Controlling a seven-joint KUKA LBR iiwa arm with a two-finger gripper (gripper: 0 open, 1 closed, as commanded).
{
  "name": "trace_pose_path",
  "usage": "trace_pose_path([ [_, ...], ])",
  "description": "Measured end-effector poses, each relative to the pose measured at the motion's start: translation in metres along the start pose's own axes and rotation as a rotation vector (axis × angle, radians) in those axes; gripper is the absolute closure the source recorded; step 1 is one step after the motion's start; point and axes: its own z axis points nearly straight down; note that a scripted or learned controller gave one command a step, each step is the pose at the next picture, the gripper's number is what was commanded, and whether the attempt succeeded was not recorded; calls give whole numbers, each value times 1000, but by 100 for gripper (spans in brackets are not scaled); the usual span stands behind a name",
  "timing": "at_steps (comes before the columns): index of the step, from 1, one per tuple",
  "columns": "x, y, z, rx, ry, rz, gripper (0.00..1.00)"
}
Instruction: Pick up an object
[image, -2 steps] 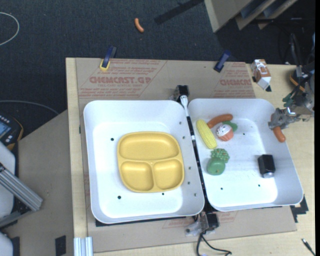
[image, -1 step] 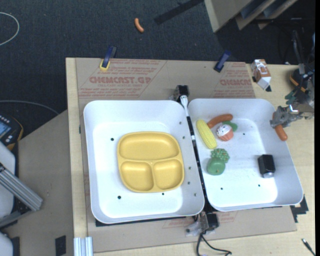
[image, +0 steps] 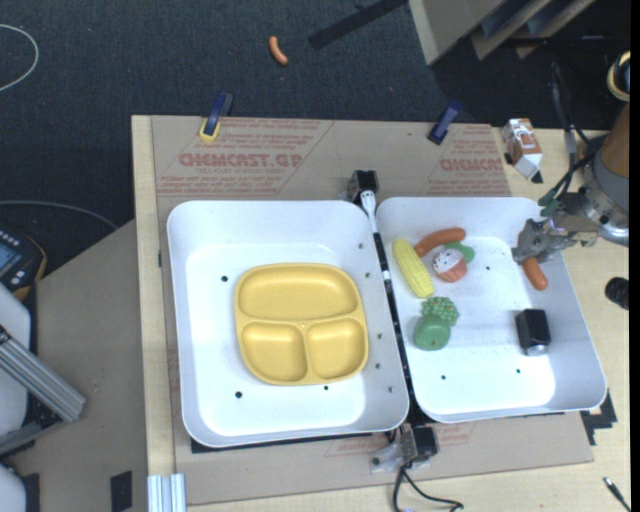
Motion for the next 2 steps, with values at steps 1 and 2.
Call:
trace_pose_path([
  [1, 56, -5, 12, 2, 0, 0, 100],
  [2, 100, -17, 17, 2, 0, 1, 100],
])
